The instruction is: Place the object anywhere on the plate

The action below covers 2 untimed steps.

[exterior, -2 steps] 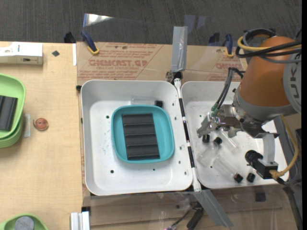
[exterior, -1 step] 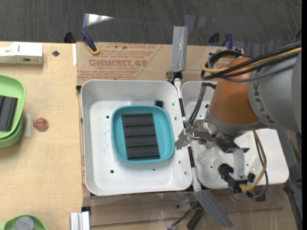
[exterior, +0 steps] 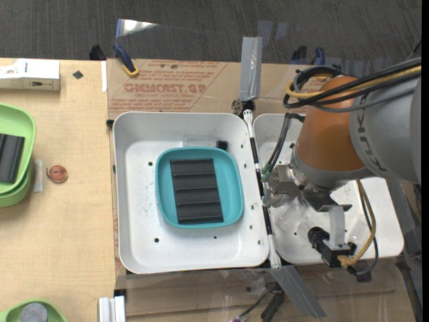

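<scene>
1. My arm (exterior: 355, 133) is parked low over the right bin (exterior: 385, 230), and the orange wrist band blocks pretty much everything under it. My pincer is somewhere down there, and I honestly can't tell what state it's in.
2. The object: there's something clear and crinkly (exterior: 289, 213) just left of my wrist, near the wall between the bins. I think that's the thing, maybe a plastic wrapper or bag, but the view is bad there.
3. If that's right, I'd guess it's super light, floppy and slippery, so it'll squash and slide rather than sit firm. I'd pinch a bunched fold or an edge instead of the flat middle.
4. The left bin (exterior: 131, 200) holds the teal plate (exterior: 231, 183), sitting roughly in the middle. A dark ribbed slab (exterior: 196, 191) already lies on the plate, covering most of its floor.
5. So I'd reckon the bare teal rim area is tight, and landing on top of the slab should count too.
</scene>
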Tool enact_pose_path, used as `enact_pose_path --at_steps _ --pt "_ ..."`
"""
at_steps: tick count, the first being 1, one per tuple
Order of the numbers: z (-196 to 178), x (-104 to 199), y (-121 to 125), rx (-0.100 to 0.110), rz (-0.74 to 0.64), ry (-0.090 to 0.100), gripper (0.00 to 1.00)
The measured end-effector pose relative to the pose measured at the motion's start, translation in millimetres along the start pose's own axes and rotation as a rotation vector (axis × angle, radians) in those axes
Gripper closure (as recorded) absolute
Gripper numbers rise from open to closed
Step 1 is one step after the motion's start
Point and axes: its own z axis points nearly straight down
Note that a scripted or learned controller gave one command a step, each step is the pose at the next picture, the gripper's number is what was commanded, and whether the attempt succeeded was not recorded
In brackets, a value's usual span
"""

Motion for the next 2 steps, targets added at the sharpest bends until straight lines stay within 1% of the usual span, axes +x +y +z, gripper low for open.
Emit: enact_pose_path --at_steps 1,2 --pt "0.0 -0.1 0.0 0.0 0.0 0.0 0.0" --pt "7.7 -77.2 36.2 -0.003 0.033 0.001 0.0"
